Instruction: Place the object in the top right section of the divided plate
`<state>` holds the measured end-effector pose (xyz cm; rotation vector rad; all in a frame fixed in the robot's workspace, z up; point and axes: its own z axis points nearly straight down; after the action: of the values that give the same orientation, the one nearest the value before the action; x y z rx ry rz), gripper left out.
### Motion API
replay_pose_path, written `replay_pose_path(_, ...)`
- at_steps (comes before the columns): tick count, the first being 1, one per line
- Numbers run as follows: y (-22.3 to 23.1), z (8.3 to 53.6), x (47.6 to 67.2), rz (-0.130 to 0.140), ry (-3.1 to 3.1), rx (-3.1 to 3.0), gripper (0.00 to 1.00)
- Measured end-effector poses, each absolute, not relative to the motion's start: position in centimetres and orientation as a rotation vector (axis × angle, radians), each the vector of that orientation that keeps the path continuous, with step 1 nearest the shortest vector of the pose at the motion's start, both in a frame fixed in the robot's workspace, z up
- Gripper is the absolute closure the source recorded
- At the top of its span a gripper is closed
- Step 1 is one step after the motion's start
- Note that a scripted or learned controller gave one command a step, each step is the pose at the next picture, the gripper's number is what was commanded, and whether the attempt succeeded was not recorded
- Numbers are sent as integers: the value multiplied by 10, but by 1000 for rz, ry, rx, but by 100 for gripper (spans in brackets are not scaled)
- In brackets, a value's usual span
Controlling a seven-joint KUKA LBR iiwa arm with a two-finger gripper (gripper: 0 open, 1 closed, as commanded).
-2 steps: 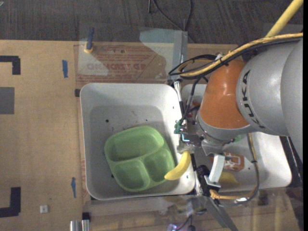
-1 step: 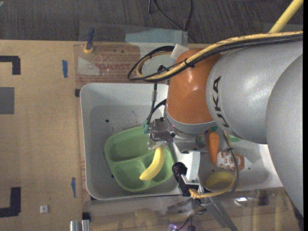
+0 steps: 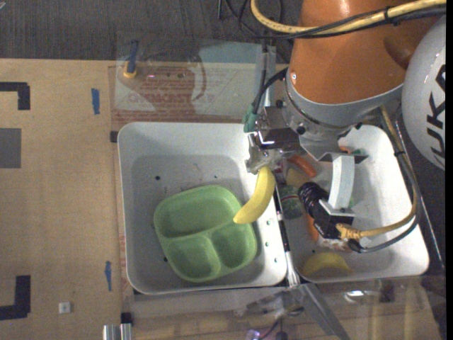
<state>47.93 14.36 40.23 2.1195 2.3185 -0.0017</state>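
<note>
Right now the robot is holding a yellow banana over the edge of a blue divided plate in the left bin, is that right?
Almost. The plate is green, not blue. The camera view shows the gripper holding the yellow banana over the edge of that divided plate in the left bin.

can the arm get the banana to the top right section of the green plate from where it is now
Probably yes. The banana hangs from the gripper, its lower tip already over the right rim of the green divided plate. Nothing stands between it and that section.
</note>
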Motion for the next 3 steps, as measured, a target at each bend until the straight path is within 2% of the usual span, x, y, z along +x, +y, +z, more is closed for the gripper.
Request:
replay_pose_path(1,177,140,478,-6,1892,2511,100)
replay_pose_path(2,112,94,483,26,1307,2869,100)
replay_pose_path(3,196,94,511,11,885,2999,100)
